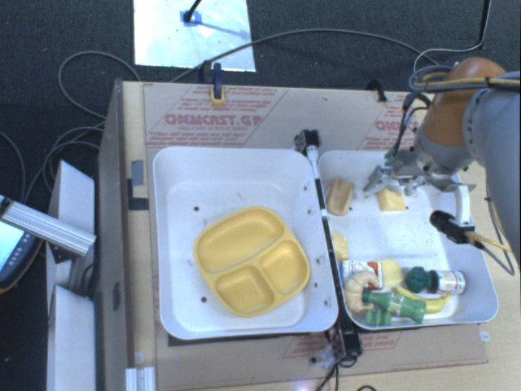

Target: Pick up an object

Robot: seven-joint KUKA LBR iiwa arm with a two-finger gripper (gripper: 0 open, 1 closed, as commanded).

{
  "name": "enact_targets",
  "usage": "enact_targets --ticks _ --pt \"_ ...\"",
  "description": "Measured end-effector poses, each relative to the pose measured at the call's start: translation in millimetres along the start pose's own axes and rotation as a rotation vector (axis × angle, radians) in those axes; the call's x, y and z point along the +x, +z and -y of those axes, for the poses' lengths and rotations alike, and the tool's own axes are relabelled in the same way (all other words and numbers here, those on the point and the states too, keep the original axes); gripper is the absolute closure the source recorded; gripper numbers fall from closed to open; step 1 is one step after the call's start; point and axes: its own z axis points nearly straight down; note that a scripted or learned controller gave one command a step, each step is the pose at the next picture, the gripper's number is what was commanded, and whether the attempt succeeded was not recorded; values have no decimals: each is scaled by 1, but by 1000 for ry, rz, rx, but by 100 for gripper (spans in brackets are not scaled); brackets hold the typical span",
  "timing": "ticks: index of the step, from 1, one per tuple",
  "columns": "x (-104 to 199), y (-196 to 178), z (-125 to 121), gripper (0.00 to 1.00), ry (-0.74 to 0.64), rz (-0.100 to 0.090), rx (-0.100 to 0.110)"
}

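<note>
Over the 12 o'clock end of the right bin (383, 236) hangs the gripper (396, 177), low, close to the bin floor. Can't tell how wide it's set: metal parts blur together from this angle. Nothing visibly clamped in it.

Nearest candidate obj: a yellow block (391, 200), just at the gripper's 6 o'clock, lying flat on the bin floor, v. close to the tip or maybe touching it; can't say which. A tan block (339, 195) sits at the gripper's 9 o'clock, near the wall btwn the bins. A smaller pale piece (339, 244) lies further toward 6 o'clock along that wall.

Rest of the right bin's load is heaped at its 6 o'clock end: green bottle (392, 306), banana (434, 303), a bottle w/ red label (363, 269), a dark green cap (418, 279). Left bin (187, 190) carries a yellow divided tray (252, 261), well apart from the arm.

Progress, as I judge it: approach looks done, grasp + lift not yet. No obj is off the floor. Left to do: close on the yellow block (likeliest target), raise it clear, confirm it's really held.
</note>
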Motion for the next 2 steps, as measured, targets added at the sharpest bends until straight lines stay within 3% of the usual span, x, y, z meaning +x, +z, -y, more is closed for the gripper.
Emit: enact_targets --ticks 1,2 --pt "-22 14 43 0 8 -1 11" --pt "-36 14 -23 0 5 -1 8"
